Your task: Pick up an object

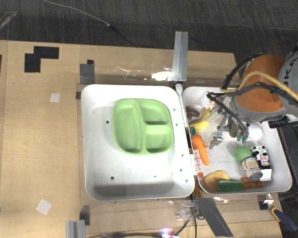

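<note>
Hanging low inside the right bin (283, 182), the pincer (218, 137) sits among dark links and cables, and from where I stand I cannot tell whether it is set wide or narrow. Nothing visible is caught in it, so I'd judge the pick as not yet made: this looks like the approach, with the tool down among the clutter but holding nothing.

Closest to it is the carrot (201, 150), lying just to its left and a touch nearer, along the bin's left wall. A banana (203, 121) lies to the far left of the tool, also close. Either seems a fair target. A green lump (242, 153) is to the right, with a small can (252, 168) and a cow-patterned box (261, 156) beyond it, and a green block (230, 185) rests by the near wall.

Next, to my mind, the tool needs to centre over one item, likely the carrot, and straddle its narrow width before closing and lifting; the wall beside it leaves little room.

As for the arm (260, 86), it comes in from the right, its orange band over the bin's far right corner, wrist bent steeply downward. Over in the left bin (97, 182) a green divided plate (141, 125) lies untouched.
</note>
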You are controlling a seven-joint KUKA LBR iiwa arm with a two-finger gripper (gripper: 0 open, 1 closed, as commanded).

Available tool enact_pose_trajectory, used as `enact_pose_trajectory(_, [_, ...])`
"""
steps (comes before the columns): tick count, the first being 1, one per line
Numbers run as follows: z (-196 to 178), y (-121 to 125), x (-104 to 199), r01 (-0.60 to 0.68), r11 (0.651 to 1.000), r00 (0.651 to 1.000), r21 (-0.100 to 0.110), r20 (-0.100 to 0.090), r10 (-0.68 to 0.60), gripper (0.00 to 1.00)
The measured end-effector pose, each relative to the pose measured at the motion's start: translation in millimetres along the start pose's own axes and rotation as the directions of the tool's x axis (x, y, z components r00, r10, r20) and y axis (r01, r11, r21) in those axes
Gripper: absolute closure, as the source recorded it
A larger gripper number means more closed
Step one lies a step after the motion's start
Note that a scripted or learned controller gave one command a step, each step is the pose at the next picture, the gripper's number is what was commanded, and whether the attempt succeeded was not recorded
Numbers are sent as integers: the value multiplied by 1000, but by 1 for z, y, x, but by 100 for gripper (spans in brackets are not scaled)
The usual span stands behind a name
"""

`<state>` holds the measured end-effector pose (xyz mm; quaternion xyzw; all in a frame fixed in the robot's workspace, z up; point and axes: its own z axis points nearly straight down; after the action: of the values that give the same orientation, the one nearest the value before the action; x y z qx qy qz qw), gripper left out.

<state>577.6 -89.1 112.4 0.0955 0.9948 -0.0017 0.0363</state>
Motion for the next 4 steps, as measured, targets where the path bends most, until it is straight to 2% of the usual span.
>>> enact_pose_trajectory(1, [1,1,-9,-27,1000,1000,-2,-10,27,0])
enact_pose_trajectory(2, [24,-47,-26,-74,997,996,3,-57,74,0])
enact_pose_trajectory(3, [20,-56,14,-141,990,988,9,-55,141,0])
enact_pose_trajectory(4, [27,-56,-60,-374,927,922,33,-90,375,0])
